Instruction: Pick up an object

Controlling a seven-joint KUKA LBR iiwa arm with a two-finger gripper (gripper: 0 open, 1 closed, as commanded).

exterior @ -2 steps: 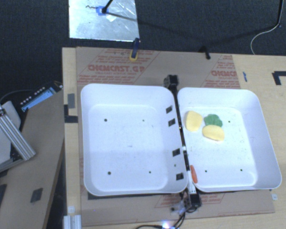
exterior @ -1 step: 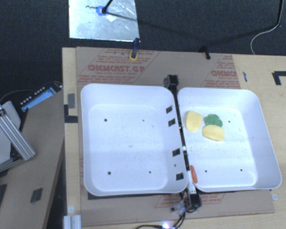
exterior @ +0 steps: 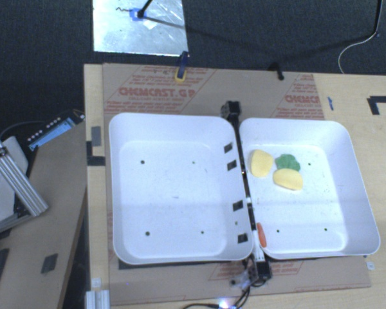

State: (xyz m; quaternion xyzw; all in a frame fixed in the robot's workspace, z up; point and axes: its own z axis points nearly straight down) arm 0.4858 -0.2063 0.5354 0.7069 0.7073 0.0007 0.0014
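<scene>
Three small things are lying untouched in the right bin [exterior: 354, 166]: two yellow pieces [exterior: 262, 163], one green lump [exterior: 287, 162]. Picking is not yet beginning; I cannot tell the claw's state.

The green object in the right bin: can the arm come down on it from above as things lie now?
Probably yes. The green object lies uncovered from above, but two yellow pieces press close beside it, so the claw may catch them.

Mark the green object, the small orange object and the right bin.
green object [exterior: 287, 162], camera view, its middle
small orange object [exterior: 262, 235], camera view, mid-length, at the right bin's left edge
right bin [exterior: 363, 198], camera view, right wall
</scene>
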